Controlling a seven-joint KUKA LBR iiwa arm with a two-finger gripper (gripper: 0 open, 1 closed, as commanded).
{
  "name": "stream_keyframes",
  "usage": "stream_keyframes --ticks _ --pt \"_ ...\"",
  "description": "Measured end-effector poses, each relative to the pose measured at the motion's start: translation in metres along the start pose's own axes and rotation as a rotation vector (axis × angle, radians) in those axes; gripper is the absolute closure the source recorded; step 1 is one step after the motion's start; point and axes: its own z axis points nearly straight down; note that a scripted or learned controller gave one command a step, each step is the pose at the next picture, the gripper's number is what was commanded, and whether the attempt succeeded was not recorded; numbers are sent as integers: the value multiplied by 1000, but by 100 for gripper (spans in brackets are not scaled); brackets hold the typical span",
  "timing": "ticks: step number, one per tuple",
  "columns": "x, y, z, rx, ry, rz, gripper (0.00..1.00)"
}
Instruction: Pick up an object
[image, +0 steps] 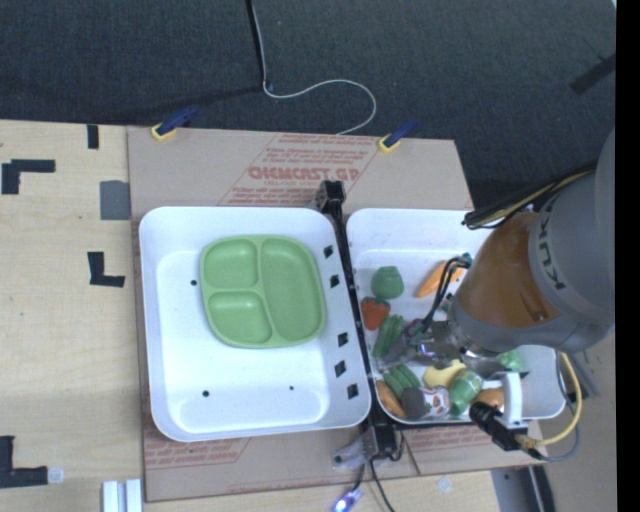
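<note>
A smooth green three-compartment plate (264, 291) lies in the left bin (165, 330). The right bin (400, 228) holds glossy toy food (388, 282); the gripper (405, 343) hangs among it, its state hidden.

- We see the desk (60, 330), pale wood marked with black shapes.
- On it lies a cardboard sheet (290, 170) with red lettering.
- On the cardboard sit two white bins, left (170, 380) and right (400, 230), side by side.

Red lettering on the cardboard sheet (300, 170) under the bins looks like "CHEMCAST GP", seen upside down; the arm (560, 260) shows part of "KUKA"
</note>
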Motion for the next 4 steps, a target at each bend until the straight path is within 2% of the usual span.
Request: stream_keyframes --ticks 1,2,3,4 --pt "69 1 -104 -5 -1 -5 0" --pt "139 -1 -98 4 1 -6 0" --pt "181 2 -283 -16 3 -5 0" --pt "215 1 -458 -16 3 -3 0"
